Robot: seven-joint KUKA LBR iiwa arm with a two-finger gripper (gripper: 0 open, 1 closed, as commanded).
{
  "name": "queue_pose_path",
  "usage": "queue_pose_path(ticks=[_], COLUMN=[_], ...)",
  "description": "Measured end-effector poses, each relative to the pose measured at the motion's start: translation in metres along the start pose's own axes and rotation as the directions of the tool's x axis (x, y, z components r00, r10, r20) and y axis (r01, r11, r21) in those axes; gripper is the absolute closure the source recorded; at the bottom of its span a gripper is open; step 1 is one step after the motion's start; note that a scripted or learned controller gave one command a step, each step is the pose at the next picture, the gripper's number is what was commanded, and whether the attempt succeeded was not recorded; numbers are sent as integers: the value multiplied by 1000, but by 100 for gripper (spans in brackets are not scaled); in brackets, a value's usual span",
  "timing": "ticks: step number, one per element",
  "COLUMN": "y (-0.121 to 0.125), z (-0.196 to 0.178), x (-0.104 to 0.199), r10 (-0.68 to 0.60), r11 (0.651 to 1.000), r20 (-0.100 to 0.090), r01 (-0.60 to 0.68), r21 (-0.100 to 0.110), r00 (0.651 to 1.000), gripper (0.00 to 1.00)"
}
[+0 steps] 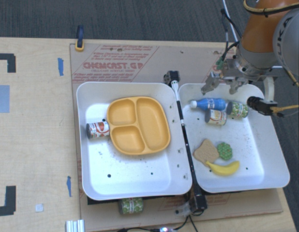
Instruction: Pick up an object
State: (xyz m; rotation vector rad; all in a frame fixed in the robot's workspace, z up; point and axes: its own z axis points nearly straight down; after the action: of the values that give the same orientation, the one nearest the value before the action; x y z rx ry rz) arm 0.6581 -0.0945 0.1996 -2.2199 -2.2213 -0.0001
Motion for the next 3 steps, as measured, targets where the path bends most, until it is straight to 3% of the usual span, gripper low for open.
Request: queue_pose_path(ticks=[1, 3], y=[8, -1], z=[93, 114], x=[-21, -2], r10=[-1, -1], r11=[1000, 1000], r20=[1, 1], r01=[1, 1], r21=[-3, 0], r00=[1000, 1000], gripper=[0, 0])
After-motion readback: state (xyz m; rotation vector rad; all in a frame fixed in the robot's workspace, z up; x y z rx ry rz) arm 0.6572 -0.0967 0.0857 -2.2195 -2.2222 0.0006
